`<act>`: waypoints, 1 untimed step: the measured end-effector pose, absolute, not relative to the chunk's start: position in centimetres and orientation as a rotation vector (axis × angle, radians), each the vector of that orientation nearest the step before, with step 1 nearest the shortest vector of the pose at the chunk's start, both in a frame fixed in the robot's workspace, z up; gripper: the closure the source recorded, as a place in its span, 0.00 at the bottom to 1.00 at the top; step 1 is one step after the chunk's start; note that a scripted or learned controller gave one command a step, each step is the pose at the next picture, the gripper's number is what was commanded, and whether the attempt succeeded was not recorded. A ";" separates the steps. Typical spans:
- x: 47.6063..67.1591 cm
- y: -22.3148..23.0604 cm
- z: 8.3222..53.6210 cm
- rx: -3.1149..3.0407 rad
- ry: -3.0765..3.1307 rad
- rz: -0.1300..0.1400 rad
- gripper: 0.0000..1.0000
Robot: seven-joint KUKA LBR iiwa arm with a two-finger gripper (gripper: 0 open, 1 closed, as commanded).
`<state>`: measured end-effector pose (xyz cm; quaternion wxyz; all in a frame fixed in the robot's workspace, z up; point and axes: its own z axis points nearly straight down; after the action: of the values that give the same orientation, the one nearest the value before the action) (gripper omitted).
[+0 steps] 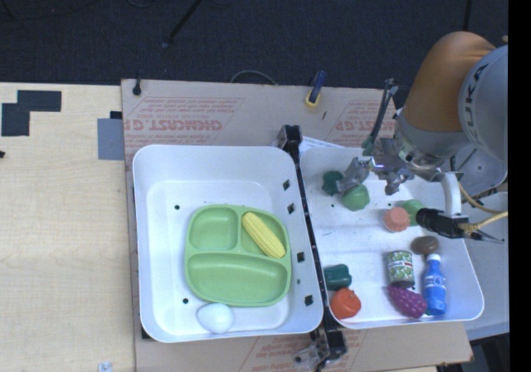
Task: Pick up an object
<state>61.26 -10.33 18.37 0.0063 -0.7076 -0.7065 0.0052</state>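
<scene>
My gripper [375,179] hangs over the back of the right bin [465,312], its fingers spread open with nothing between them. A light green round object [356,197] lies just below its left finger [357,171], and a dark green object [333,182] sits beside that. To the right lie a salmon-pink round piece [397,218] and a brown lump [425,244]. Nearer the front are a small can [399,266], a blue bottle [433,283], purple grapes [406,301], an orange-red fruit [345,303] and a dark green block [337,276].
The left bin [158,196] holds a green divided plate [211,275] with a yellow corn cob [264,234] in one compartment, and a white egg-like object [216,317] by the front wall. A black divider [300,221] separates the bins.
</scene>
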 end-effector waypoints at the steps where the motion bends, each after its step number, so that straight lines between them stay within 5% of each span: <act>1: 61.6 -10.3 19.3 -2.219 -2.220 0.003 0.00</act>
<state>61.57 -10.34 19.26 0.0012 -0.7070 -0.7072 0.0008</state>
